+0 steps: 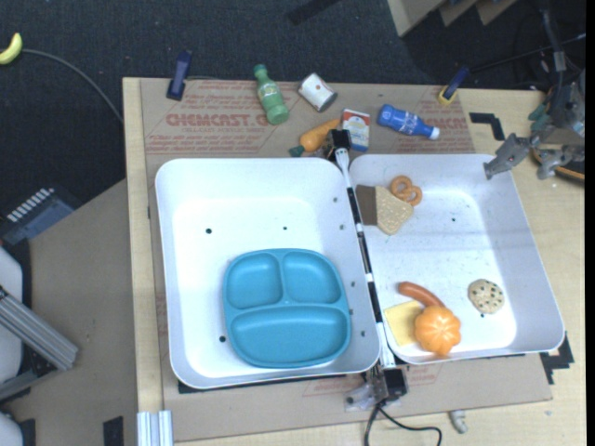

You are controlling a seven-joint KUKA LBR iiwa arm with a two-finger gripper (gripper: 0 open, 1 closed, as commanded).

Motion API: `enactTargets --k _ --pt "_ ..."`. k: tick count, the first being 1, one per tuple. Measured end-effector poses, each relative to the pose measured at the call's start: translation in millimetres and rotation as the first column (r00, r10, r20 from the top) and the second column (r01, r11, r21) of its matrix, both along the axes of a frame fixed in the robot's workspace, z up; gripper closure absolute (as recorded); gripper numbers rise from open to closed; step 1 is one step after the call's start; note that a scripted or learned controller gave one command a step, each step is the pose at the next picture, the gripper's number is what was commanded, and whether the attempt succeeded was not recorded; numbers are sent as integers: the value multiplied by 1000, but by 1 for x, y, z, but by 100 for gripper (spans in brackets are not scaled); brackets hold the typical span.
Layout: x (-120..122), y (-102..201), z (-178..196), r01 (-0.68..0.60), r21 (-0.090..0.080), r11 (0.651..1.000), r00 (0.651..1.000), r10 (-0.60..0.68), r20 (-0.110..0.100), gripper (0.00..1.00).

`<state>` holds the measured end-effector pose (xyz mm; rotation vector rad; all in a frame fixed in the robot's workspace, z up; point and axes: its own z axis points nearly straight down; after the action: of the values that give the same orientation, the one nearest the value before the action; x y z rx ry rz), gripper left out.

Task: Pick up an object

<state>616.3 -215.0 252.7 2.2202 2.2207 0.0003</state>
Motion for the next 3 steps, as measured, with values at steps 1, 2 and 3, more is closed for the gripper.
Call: enactTargets --k 1,2,3 --pt "49 -8 59 -2 -1 1000 1000 2 2 0" --pt "-21 43 83 -2 1 1000 1000 2 -1 0" --pt "9 108 32 -1 2 1000 1000 1 -2 0"
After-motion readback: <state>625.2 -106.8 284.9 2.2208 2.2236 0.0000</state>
